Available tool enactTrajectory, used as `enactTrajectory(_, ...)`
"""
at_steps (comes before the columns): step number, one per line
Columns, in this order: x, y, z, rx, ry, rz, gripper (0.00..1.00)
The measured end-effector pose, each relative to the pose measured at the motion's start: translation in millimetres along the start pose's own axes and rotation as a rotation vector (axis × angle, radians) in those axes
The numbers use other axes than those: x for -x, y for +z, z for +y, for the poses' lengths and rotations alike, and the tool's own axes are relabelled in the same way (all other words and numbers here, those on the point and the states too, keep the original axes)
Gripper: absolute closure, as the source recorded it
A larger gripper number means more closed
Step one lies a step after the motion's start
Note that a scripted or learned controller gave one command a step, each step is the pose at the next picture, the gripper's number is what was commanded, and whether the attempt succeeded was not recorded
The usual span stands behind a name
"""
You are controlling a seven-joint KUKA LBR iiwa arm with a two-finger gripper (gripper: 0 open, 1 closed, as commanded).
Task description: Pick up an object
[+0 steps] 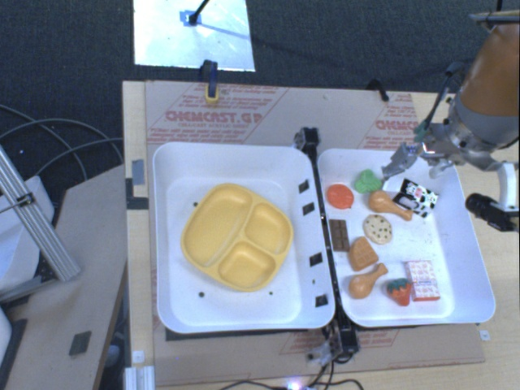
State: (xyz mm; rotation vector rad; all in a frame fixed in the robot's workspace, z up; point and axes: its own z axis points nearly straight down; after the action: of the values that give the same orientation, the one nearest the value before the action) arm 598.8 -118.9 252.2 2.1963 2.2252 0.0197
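The right bin [463, 242] holds several toy foods: a red tomato slice [340, 196], a green leafy piece [367, 180], a drumstick [388, 204], a cookie [378, 230], a chocolate bar [339, 234], an orange chunk [362, 254], a second drumstick [367, 282], a strawberry [399, 292], a pink-and-white box [422, 280] and a black-and-white carton [415, 196]. My gripper [418, 162] hovers over the bin's far edge, just above the carton and right of the green piece. Its fingers are spread open, with nothing between them.
A yellow divided plate [237, 236] lies in the left bin [171, 218]. A black divider with clips [318, 234] runs between the bins. A blue-and-yellow clamp [210, 82] stands at the bench's far edge. A black part [487, 210] juts in at the right.
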Motion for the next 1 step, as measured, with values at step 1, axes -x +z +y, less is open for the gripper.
enactTrajectory(1,-19.0,141.1,70.1,-0.015,0.004,0.002,0.0)
